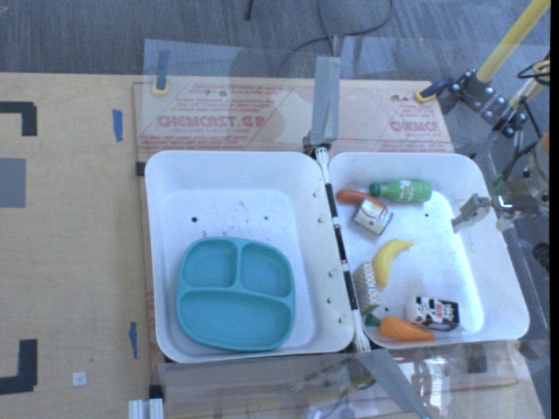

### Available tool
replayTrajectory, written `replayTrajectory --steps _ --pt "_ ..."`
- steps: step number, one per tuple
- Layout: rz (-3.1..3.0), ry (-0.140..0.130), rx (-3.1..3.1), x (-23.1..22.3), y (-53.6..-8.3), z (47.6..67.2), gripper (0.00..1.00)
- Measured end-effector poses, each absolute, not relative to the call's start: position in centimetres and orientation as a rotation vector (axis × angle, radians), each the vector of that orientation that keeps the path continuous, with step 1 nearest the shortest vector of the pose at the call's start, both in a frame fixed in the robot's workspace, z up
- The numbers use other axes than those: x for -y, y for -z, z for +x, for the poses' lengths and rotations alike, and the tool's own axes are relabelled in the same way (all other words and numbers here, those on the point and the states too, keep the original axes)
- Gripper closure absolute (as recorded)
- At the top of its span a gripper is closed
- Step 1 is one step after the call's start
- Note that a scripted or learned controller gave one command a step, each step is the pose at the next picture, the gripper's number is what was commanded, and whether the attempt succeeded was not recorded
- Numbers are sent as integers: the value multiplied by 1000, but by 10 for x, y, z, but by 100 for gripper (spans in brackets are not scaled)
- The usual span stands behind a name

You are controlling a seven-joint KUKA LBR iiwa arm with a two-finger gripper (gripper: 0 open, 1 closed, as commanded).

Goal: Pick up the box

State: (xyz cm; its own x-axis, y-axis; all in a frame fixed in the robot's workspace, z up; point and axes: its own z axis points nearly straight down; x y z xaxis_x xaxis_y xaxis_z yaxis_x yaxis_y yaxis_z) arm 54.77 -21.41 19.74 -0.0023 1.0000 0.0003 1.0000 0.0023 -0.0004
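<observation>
White plastic bins, two, sit side by side on the table (70,234). The left bin (166,168) carries a teal divided plate (236,295). The right bin (472,168) carries the rest of the items.

Position of the task's thing: a small white-and-orange box (372,216) lies tilted in the upper left part of the right bin. It sits just below a green bottle (400,190), close beside an orange carrot (349,196), and a little above a banana (389,258). A second candidate, a black-and-white carton (437,312), lies near the bin's front wall and looks to be touching another carrot (403,328). The task sentence does not say which of the two is meant.

My own position: my jaws hang over the right-hand wall of the right bin, well apart from both candidates. Whether they are apart or together I cannot tell at this size. I see no object at them.

Step in hand, by my judgement: the approach. Nothing is grasped or lifted, so the task is not begun in any real sense.

Next move calls for: travel leftward across the bin to a point above the chosen box, with the jaws turned to span its narrower faces. The descent then needs to be clean. The small box has the first carrot and the bottle close by, so space there is tight. The carton gives room on its upper side only.
</observation>
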Motion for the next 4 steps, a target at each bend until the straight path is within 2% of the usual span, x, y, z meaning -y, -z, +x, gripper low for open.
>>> replayTrajectory --steps 1,2,3,4 --pt "-2029 8 2411 101 -90 519 0" --pt "-2029 2 2402 127 -112 512 0" --pt "-2039 3 2398 130 -122 512 100" --pt "-2079 1 2358 59 -279 558 100"
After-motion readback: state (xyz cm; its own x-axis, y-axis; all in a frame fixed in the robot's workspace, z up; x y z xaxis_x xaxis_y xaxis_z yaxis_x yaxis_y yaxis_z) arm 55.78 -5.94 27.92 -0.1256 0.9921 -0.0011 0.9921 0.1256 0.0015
